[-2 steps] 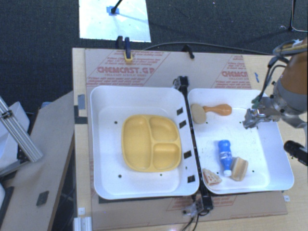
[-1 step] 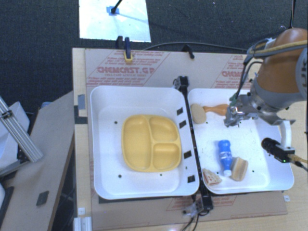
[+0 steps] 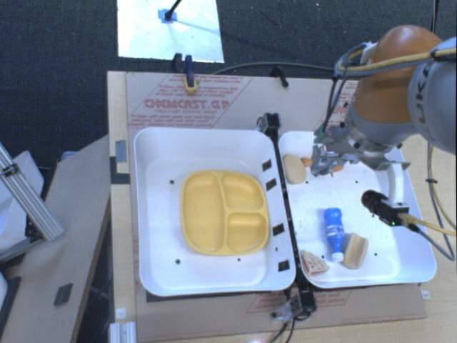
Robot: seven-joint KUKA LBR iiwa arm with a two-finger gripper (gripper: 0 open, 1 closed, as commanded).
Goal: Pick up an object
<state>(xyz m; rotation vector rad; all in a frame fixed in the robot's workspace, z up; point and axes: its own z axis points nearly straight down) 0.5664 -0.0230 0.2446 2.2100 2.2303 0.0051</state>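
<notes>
Things to pick up: a blue bottle (image 3: 333,231), a tan bread piece (image 3: 355,251), a sandwich corner (image 3: 313,263), a pale round bun (image 3: 293,168) and a small orange bit (image 3: 335,167). All lie in the right bin (image 3: 414,259).
Blue bottle: shiny plastic, long and round, lying flat near the middle of the bin.
Bread piece: soft-looking, blocky, touching the bottle's lower end on its right.
Sandwich corner: a triangle, light brown, by the bin's front left corner.
Bun: smooth and oval, close to the bin's left wall.
Orange bit: tiny, partly hidden under the gripper.
Gripper (image 3: 325,164): grey metal, low over the back of the right bin, just beside the bun. I cannot tell how it is set or if it has anything.
Arm (image 3: 400,70): fat and round, grey with an orange band.
Left bin (image 3: 153,213): white, shallow, smooth.
Tray (image 3: 223,211): yellow plastic with rounded corners and three hollows, lying flat in the left bin.
</notes>
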